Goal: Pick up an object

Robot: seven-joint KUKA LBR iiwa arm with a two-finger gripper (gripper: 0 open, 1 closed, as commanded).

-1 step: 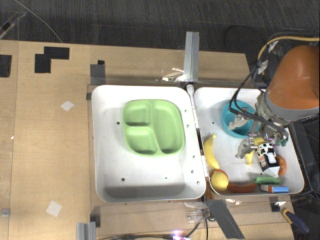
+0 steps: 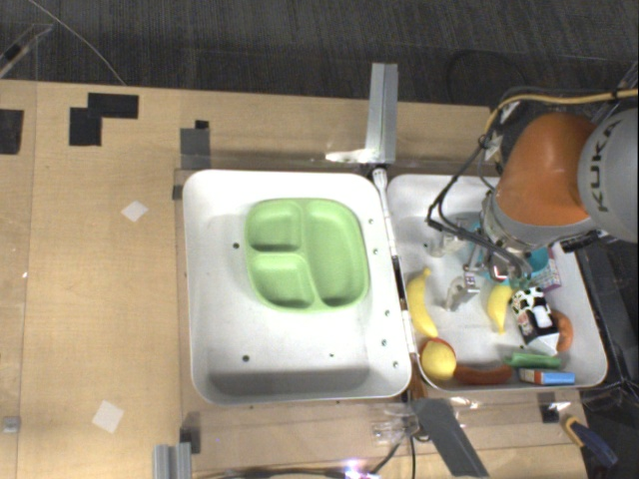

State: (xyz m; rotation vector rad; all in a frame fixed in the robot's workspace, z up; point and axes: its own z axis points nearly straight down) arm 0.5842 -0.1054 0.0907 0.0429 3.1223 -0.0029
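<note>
The gripper (image 2: 477, 279) hangs low over the right bin (image 2: 419, 203), and whether its fingers are open or closed I cannot tell, because the wrist and the cables cover them from above. No object is visible between them, so I do not say that it holds anything.

Just at 3 o'clock from the gripper lies a small yellow banana (image 2: 496, 307), and this seems the nearest candidate for picking. At 8 o'clock from the gripper a longer banana (image 2: 421, 307) lies along the left wall of the bin, and under it, at about 7 o'clock, sits a yellow-red apple (image 2: 437, 357). At 4 o'clock stands a black-and-white carton (image 2: 534, 317), with a reddish sausage-like piece (image 2: 483, 373) and a green-and-blue marker (image 2: 544, 369) along the bottom edge.

I judge these to be light plastic toy foods: stiff, smooth and a little slippery, not fragile. The small banana is curved, so the best hold is across its thick middle, with the fingers on the two long sides; at the thin ends it would probably slip out. The apple is round and may roll away from a closing grip.

At 9 o'clock, well apart, the left bin (image 2: 215, 267) carries a green divided tray (image 2: 305, 252).
</note>
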